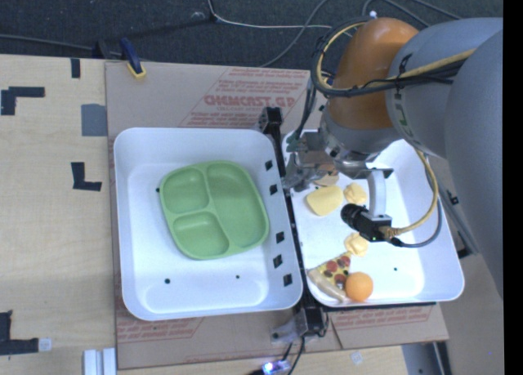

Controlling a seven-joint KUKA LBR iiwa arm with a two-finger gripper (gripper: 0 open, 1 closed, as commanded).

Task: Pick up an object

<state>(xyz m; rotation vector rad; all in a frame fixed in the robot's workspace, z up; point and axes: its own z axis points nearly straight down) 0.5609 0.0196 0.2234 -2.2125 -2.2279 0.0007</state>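
Observation:
The right bin holds a pale yellow cheese-like wedge, two smaller yellow pieces, a pizza slice and an orange ball. The gripper hangs low over the bin's far-left corner, just above and left of the yellow wedge. The wrist and its orange band cover the far part of the bin. I see nothing between the gripper's fingers.
The left bin holds a green divided plate. A black divider with clips runs between the bins. Cables loop over the right bin from the wrist. Cardboard lies beneath both bins.

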